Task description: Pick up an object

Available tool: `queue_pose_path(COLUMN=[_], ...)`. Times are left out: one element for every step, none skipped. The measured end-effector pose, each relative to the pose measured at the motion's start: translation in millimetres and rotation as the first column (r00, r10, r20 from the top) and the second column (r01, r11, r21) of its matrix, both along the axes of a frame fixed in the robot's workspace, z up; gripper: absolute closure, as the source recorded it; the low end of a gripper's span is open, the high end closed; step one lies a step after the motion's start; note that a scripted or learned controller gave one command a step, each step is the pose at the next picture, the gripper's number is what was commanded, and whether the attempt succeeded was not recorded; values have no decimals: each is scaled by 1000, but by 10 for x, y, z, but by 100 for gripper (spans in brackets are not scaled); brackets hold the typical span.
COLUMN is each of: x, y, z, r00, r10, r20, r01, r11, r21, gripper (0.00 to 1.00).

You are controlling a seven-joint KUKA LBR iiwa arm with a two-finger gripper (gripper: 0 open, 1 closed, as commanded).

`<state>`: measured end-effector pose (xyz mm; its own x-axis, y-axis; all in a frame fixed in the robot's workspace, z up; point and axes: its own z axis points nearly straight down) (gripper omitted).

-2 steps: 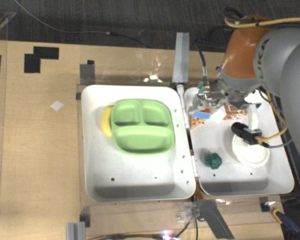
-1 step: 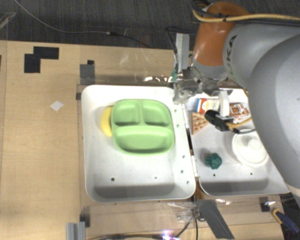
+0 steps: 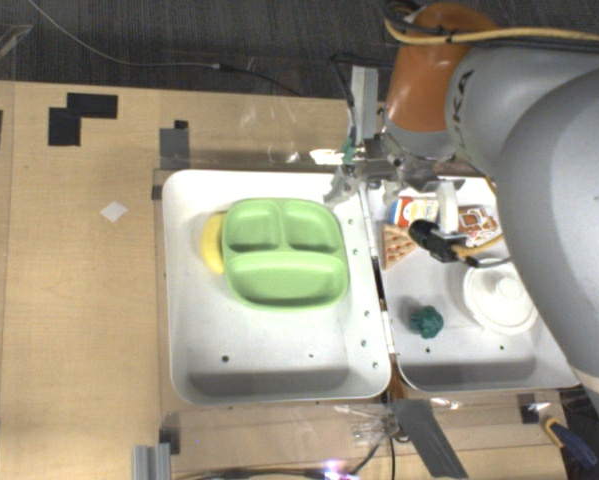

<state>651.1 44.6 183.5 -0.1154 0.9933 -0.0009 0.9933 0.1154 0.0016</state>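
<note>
Camera view: the gripper (image 3: 354, 173) hangs at the far end of the wall where the two bins meet, over the left bin's far right corner. Whether it is clenched or released cannot be told.

Just left of it, in the left bin (image 3: 269, 368), a green plate (image 3: 282, 253) with three compartments lies flat in the far half, its right edge close to the bin's right wall. A yellow thing (image 3: 211, 243) pokes out from under the plate's left edge.

In the right bin (image 3: 469, 368), a red-and-white packet (image 3: 414, 211) lies near the far left corner. A triangular orange piece (image 3: 397, 246) lies just nearer, by the left wall. A teal lump (image 3: 427, 320) sits alone toward the near left corner. A white round thing (image 3: 499, 298) lies toward the right edge, beside the arm (image 3: 539, 98).

Both bins rest on the tan surface (image 3: 69, 268).
</note>
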Motion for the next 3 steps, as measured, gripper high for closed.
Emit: queue_pose_path(x=[27, 192, -160], y=[-615, -486, -1332], z=[6, 498, -161], r00=[996, 991, 981], r10=[92, 131, 193], r20=[1, 3, -1], r01=[-92, -131, -193], r11=[996, 991, 981], r21=[0, 0, 0], gripper=[0, 0, 0])
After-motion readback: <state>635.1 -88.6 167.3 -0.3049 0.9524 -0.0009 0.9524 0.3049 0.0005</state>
